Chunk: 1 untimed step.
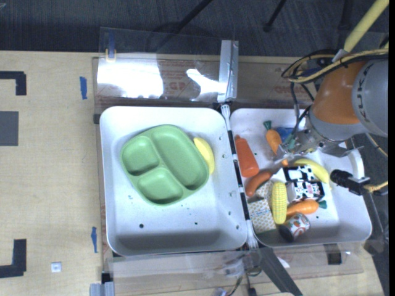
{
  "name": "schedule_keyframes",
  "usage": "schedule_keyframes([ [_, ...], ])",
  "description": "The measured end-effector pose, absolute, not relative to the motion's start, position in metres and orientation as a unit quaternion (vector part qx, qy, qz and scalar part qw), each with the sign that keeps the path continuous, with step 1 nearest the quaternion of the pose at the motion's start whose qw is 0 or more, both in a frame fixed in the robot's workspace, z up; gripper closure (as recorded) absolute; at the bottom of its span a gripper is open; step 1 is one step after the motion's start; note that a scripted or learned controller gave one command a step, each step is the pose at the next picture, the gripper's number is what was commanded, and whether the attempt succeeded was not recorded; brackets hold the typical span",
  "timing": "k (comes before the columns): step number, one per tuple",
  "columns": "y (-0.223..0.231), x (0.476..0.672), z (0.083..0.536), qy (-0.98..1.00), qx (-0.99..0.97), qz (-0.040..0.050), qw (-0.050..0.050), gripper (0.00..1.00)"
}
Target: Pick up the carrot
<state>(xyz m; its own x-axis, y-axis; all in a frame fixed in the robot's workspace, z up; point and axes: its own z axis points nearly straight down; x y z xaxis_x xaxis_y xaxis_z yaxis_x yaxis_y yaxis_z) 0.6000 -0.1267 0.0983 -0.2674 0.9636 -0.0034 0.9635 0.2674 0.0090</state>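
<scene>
Two shallow white bins: the left bin [117,227] carries a glossy green divided plate [164,163]; the right bin [355,224] is crowded. The arm's gripper [299,143] hangs over its upper half, finger spread impossible to tell. The carrot [273,139], smooth, tapered, orange, lies just left of it, leafy end toward the bin's far wall, tip pointing near.
</scene>
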Motion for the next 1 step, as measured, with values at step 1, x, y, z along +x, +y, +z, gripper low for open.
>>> schedule_keyframes([
  [1,-0.1043,0.6339,0.1659,0.834,0.552,-0.0003,-0.001,1.00],
])
